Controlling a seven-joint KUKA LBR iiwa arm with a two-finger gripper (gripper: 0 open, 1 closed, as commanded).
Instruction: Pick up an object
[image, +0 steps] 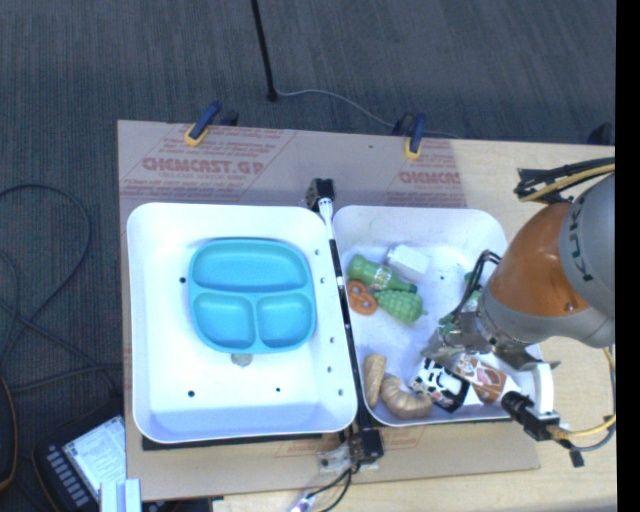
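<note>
Pincer (447, 372) low in right bin (455, 222), among toy foods (385, 290).

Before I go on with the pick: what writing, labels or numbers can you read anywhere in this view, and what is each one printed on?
"CHEMCAST GP": red print on the brown board under the bins, left of the middle, clear enough to read.
"CHEMCAST": the same red print again on the board's right part, partly cut off by the right bin.
Letters on the arm's orange band: too cut off to read.
Keypad-like device at lower left: too small and blurred.
</note>
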